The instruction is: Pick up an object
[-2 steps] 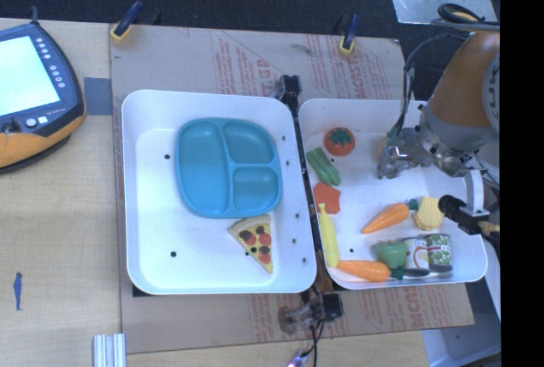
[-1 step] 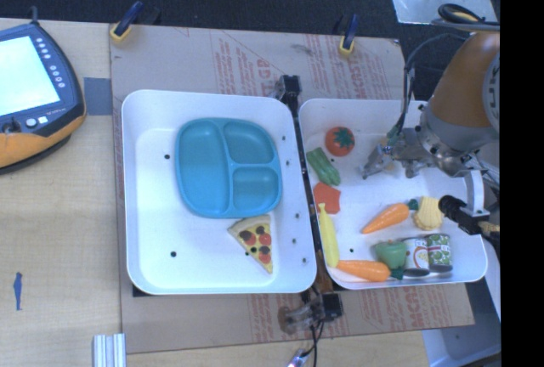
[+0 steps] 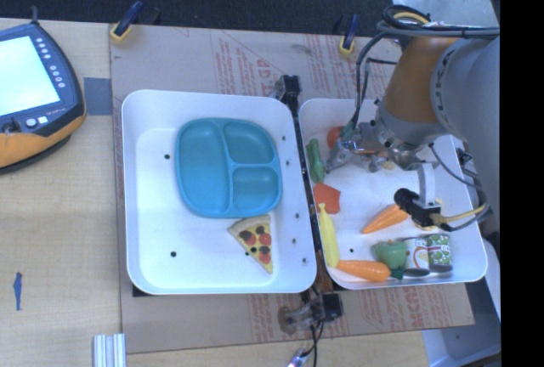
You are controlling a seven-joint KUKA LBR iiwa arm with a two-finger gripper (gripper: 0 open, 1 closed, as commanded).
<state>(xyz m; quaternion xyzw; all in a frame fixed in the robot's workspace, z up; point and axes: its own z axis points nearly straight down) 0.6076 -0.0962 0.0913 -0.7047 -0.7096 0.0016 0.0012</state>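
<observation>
Two white bins sit side by side. The left bin (image 3: 144, 187) holds a blue divided plate (image 3: 228, 166) with a toy pizza slice (image 3: 255, 241) at its five o'clock. In the right bin (image 3: 476, 259), the gripper (image 3: 361, 149) hangs at twelve o'clock beside a green pepper (image 3: 315, 160). A yellow banana (image 3: 326, 234), two carrots (image 3: 384, 218) and a small can (image 3: 432, 255) lie toward six o'clock. A tablet (image 3: 30, 98) rests at nine o'clock.
</observation>
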